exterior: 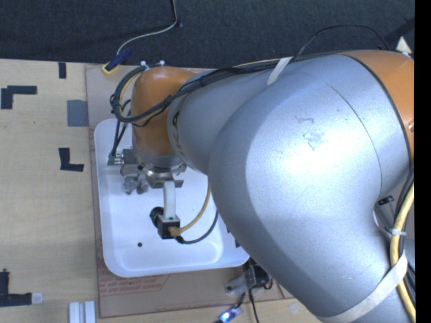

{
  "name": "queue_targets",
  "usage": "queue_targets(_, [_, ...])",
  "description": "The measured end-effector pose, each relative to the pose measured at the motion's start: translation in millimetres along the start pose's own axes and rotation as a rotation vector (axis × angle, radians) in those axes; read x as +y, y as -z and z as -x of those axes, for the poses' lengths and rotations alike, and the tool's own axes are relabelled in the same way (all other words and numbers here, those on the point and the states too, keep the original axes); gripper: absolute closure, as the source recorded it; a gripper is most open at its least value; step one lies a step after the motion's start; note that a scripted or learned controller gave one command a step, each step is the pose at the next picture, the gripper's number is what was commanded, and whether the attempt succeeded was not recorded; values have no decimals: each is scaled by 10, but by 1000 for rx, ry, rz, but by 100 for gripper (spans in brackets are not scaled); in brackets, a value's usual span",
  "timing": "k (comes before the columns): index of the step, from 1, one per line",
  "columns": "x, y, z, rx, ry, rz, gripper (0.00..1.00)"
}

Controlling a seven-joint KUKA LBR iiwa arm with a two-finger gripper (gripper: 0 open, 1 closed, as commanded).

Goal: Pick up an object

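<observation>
The grey arm with its orange band point(156, 106) reaches in from the right and covers most of the view. My gripper point(137, 182) hangs low over the left white bin point(111, 210), near the bin's middle. A tiny dark speck point(140, 243) lies on the bin floor, nearer the front edge than the gripper and apart from it. I cannot make out any object at the gripper. The arm hides the right part of this bin and the whole second bin.
Brown cardboard point(135, 289) lies under the bin on the pale bench point(40, 200). Black tape marks point(67, 159) and a grey patch point(77, 112) lie on the bench to the left. A yellow-ended cable point(118, 59) runs along the back.
</observation>
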State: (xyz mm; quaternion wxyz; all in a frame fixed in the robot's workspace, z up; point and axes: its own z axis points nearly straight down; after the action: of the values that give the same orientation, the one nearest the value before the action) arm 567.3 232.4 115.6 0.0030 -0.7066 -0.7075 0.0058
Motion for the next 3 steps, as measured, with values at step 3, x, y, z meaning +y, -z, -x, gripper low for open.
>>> queue_targets(3, [-108, 544, -1, 1, 0, 8, 100])
